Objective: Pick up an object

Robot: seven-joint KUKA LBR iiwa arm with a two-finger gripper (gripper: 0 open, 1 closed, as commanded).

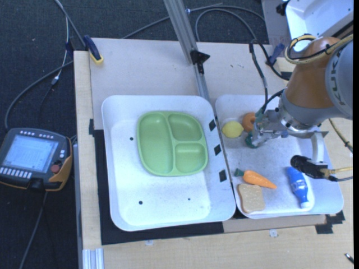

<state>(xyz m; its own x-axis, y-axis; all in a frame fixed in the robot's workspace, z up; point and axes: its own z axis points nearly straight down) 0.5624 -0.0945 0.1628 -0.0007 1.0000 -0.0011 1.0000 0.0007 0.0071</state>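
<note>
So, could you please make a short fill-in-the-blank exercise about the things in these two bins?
1. The green plate lies in the ____ bin.
2. The carrot lies right above the slice of ____.
3. The bottle in the right bin is coloured ____.
4. The gripper is beside the yellow ____.

Missing words: left; bread; blue; lemon

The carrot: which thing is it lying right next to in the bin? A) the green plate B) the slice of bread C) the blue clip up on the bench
B: the carrot lies in the right bin, just above the slice of bread, while the green plate sits over in the left bin.
</note>
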